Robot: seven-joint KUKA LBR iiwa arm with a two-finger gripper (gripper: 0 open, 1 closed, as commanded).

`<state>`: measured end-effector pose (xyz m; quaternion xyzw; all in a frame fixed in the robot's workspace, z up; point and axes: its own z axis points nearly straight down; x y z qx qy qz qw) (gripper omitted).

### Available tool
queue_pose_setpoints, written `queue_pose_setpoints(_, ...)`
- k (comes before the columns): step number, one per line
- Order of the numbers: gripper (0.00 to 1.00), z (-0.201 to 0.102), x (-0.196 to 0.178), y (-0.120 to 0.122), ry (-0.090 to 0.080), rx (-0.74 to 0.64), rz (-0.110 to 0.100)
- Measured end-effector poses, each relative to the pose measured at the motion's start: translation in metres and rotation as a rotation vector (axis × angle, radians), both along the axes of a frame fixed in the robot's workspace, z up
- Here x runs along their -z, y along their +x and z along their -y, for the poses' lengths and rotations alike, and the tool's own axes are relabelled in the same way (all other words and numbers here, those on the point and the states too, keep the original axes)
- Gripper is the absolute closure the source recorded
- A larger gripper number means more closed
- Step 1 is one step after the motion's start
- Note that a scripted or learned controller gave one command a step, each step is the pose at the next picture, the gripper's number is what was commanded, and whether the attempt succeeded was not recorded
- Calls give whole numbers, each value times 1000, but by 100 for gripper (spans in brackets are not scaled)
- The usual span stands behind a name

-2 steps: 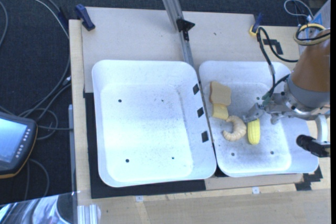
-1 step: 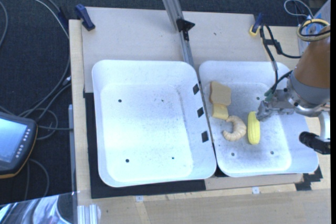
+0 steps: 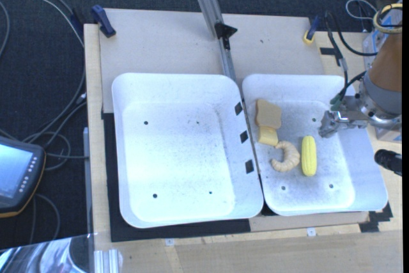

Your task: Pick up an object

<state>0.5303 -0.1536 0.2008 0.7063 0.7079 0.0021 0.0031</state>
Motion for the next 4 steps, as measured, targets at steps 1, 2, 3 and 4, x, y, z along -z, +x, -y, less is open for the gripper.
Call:
queue_pose_setpoints(1, 100, 3, -64, 4, -1, 0, 2)
queue_pose_setpoints(2, 100, 3, -72, 5, 0, 0, -3)
queue_pose_setpoints(3, 100, -52, -72, 7, 5, -5, -9)
queue_pose_setpoints(4, 100, -99, -74, -1, 5, -4, -10)
